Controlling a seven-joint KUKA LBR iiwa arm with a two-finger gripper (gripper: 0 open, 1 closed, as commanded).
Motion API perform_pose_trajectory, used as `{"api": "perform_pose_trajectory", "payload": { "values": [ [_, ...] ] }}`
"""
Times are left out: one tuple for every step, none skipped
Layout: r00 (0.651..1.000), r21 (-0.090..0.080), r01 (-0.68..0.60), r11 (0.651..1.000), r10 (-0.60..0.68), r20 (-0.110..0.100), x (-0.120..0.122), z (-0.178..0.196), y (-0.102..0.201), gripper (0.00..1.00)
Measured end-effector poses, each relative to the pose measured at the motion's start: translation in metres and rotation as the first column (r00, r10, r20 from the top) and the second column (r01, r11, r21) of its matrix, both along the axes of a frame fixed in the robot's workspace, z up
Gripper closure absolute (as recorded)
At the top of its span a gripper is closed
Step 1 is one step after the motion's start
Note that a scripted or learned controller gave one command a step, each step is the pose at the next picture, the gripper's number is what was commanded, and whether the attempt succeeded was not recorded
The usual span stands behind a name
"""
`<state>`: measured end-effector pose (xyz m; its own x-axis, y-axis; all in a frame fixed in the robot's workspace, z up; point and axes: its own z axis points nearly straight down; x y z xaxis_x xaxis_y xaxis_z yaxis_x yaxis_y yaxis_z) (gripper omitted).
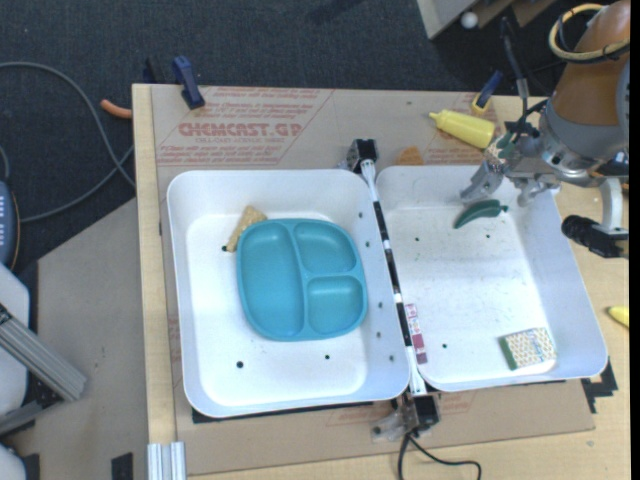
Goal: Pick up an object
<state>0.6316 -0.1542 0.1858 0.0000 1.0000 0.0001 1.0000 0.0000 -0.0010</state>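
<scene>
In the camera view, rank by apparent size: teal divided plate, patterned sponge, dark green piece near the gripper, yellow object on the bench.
1. teal divided plate
2. yellow object
3. patterned sponge and dark green piece look alike; unranked.

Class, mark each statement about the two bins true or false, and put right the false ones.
1. The blue tray lies in the left bin. True.
2. The tray has one compartment. False: it has three.
3. A green object lies in the right bin, near the gripper. True.
4. A patterned sponge sits in the left bin. False: it sits at the near right corner of the right bin.
5. A yellow object lies on the bench behind the right bin. True.
6. The arm reaches over the left bin. False: it is over the far end of the right bin.
</scene>
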Motion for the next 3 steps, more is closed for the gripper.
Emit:
{"api": "perform_pose_trajectory", "payload": {
  "values": [
    [1.000,-0.004,-0.003,1.000,0.003,0.015,0.035,-0.094,-0.014,0.00],
    [1.000,-0.007,-0.005,1.000,0.005,0.018,0.036,-0.083,-0.014,1.00],
    [1.000,-0.007,-0.005,1.000,0.005,0.017,0.035,-0.083,-0.014,0.00]
  ]
}}
